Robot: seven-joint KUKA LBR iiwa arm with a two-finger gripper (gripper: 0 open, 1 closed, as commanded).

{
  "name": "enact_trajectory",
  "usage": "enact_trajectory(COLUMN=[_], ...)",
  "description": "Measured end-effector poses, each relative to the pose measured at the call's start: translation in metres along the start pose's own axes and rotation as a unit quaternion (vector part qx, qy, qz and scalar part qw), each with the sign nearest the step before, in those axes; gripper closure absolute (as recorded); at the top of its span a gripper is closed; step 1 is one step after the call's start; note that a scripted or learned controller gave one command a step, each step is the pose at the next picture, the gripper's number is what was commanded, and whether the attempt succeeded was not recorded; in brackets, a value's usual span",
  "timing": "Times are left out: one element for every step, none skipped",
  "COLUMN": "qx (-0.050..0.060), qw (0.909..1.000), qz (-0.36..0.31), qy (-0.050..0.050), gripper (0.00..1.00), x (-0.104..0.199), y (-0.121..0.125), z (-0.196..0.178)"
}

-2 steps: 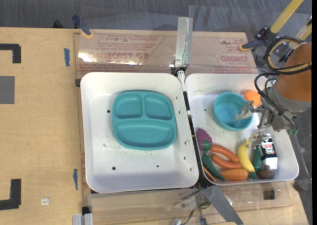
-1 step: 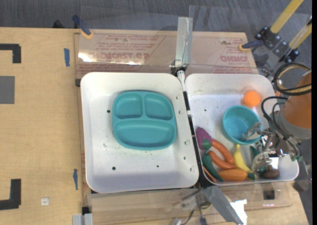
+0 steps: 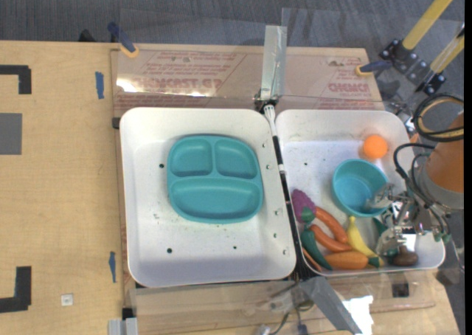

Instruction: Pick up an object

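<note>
The end effector (image 3: 397, 226) is down in the near right corner of the right bin (image 3: 324, 130), its metal parts low among the clutter there. Whether it is open or closed cannot be told, and nothing can be made out in its grasp. The arm (image 3: 446, 167) above it comes in from the right edge, with its orange band showing and black cables looping over it.

Just left of the end effector sits a teal bowl (image 3: 358, 186), tilted on its side with its mouth facing up and right. Up beyond the bowl, near the bin's far right corner, lies an orange ball (image 3: 375, 147), apart from the rest. Below the bowl a banana (image 3: 358, 237) lies slantwise, and left of it are carrots (image 3: 332, 226), touching one another in a heap along the bin's near wall. A purple piece (image 3: 302, 202) lies at the heap's upper left, and a green piece (image 3: 313, 254) along its lower left edge. A dark brown lump (image 3: 404, 257) rests by the near right corner, just under the end effector.

The left bin (image 3: 147, 201) holds a teal divided plate (image 3: 214, 178) with three compartments, lying flat near its middle. Both bins sit on a wooden surface (image 3: 59, 178).
</note>
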State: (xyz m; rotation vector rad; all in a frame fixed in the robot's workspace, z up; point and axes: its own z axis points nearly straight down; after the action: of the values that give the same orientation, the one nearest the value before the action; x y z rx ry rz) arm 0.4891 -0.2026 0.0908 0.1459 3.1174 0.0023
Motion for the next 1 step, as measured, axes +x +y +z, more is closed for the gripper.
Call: enact_trajectory(qx=[0.001], qw=[0.9999], qz=[0.011], qy=[0.0], gripper=[0.0], x=[0.0062], y=[0.0891], z=[0.0])
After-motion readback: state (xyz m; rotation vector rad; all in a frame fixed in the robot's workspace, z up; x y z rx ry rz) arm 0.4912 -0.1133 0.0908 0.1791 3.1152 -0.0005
